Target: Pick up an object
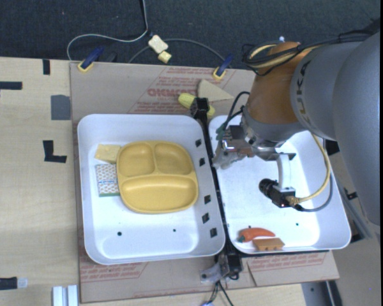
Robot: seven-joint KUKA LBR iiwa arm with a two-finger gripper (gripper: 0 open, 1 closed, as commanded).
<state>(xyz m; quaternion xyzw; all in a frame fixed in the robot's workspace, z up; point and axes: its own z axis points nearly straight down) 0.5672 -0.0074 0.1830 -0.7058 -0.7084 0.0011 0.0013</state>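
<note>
Reaching in from the right, the grey arm with its orange band hangs over the right bin, its wrist above the bin's upper left corner, beside the divider between the two bins. The tool sits low at that corner; whether it is wide, narrow or holding anything I cannot tell, since the wrist body covers it. A black fitting on a yellow cable hangs from the arm over the middle of the right bin.

In the right bin, near its front edge, lies an orange-red object touching a tan block; both are well apart from the tool.

The left bin holds a yellow tray with three compartments, lying flat near the centre. Just left of it, touching its rim, are a pale yellow piece and below that a small patterned packet.

Both bins rest on a cardboard sheet on the desk. Behind the bins a yellow item lies on the cardboard, with blue clamps at its back edge
</note>
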